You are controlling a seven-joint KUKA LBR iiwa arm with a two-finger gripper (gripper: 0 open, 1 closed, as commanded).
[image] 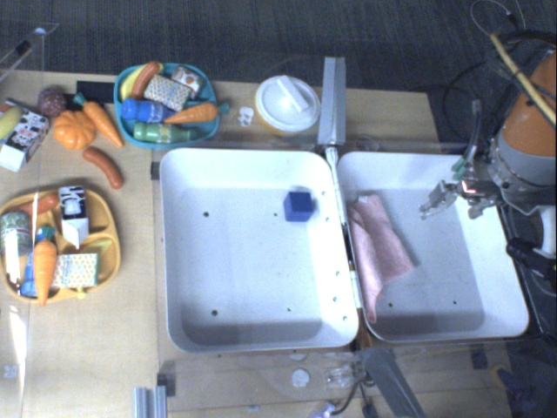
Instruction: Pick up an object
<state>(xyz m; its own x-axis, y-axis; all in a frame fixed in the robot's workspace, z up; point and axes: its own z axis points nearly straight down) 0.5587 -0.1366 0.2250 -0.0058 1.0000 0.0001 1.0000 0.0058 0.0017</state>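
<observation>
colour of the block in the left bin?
Blue. The block sits near the left bin's upper right, clearest in the camera view.

Bright, even light; slightly soft focus

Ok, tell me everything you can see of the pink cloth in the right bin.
The pink cloth is a soft, pale pink piece of fabric, crumpled and folded rather than spread flat. It lies on the floor of the right bin, along that bin's left wall, beside the divider between the two bins. It runs from near the bin's upper left toward the lower left, with a flap folded out toward the middle. The end effector sits apart from it, to its right.
</observation>
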